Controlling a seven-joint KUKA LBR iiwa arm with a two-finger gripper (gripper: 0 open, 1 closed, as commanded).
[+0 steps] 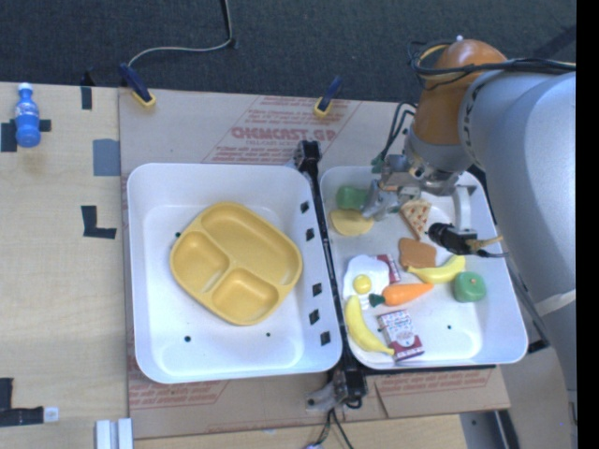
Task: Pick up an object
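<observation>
Grey arm (524,157) w/ orange band (454,64) comes in from the right side of the frame, over the upper part of the right bin (496,344). Gripper (379,202) sits low at that bin's upper left, right by a green round item (349,196) and a pale yellow flat piece (348,223). Can't tell how the jaws stand, too small and blurred, and nothing is clearly seen betw them.

Right bin holds the toy food: pizza slice (416,217) just right of the gripper, a brown piece (416,253) below it, a small banana (440,270) under that, touching or nearly so. Carrot (408,294) lies centre of the bin, green tip pointing left. Green apple-like thing (468,287) near the bin's right edge. Fried egg (363,282) at centre left, a bigger banana (360,325) curving down the lower left. Red/white packet (400,335) lower centre, another small red/white one (388,267) beside the egg. Black part (447,237) w/ cable hangs off the wrist, over the bin's right part.

Left bin (150,279) holds a yellow divided tray (236,262), 3 compartments, turned at an angle, roughly mid-bin.

Both bins sit on cardboard (187,138) w/ red print. Blue bottle (27,115) at upper left of the frame, well apart from the bins
</observation>
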